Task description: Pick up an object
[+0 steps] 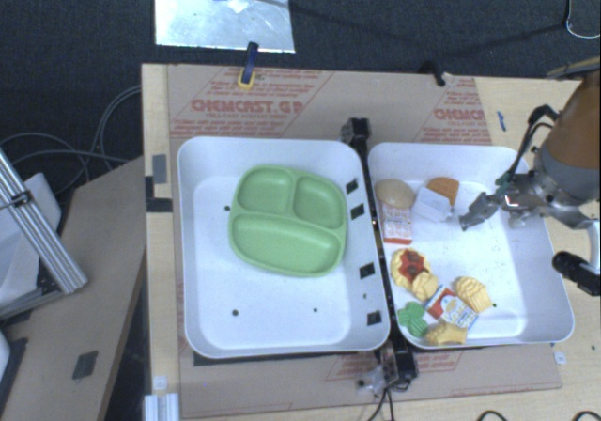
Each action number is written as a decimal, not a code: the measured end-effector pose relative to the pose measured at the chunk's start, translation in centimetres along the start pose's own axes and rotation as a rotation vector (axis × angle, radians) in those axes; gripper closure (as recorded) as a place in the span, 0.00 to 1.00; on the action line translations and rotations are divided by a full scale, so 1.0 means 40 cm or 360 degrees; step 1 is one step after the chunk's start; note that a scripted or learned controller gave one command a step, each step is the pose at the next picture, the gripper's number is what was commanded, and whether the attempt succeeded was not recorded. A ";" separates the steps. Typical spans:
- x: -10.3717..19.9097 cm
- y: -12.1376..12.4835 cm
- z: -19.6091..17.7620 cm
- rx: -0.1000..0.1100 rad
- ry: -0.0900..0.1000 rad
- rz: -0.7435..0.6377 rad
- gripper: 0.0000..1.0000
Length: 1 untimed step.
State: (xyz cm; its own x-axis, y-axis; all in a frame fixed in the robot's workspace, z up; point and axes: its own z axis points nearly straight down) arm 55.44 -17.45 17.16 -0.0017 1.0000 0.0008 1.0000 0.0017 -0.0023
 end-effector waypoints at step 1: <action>-0.024 0.007 0.126 0.0000 0.0000 0.0001 0.00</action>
